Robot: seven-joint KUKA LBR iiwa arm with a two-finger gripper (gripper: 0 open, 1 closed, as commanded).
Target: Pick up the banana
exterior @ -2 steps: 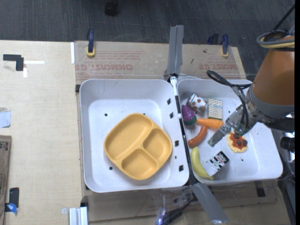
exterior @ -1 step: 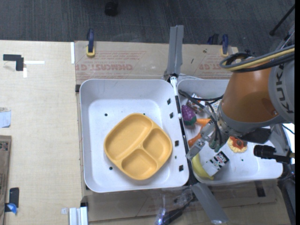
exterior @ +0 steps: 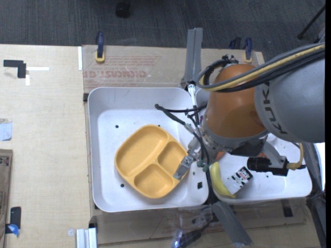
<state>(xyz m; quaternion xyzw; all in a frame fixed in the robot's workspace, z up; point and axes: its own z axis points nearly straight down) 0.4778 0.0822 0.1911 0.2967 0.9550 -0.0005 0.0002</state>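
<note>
The banana [exterior: 219,182] is yellow with a green tip and lies in the right bin [exterior: 289,190], close against that bin's left wall. My gripper [exterior: 187,163] hangs below the orange wrist band, over the right rim of a yellow divided plate [exterior: 147,161] in the left bin [exterior: 103,138]. It is left of the banana and a little above it in the view, with the wall between the bins in between. Nothing shows held in it. The arm hides much of the right bin.
A small white and black packet [exterior: 239,177] lies just right of the banana. Black cables [exterior: 173,115] trail from the wrist over the left bin. Blue clamps [exterior: 99,48] hold the cardboard sheet behind the bins.
</note>
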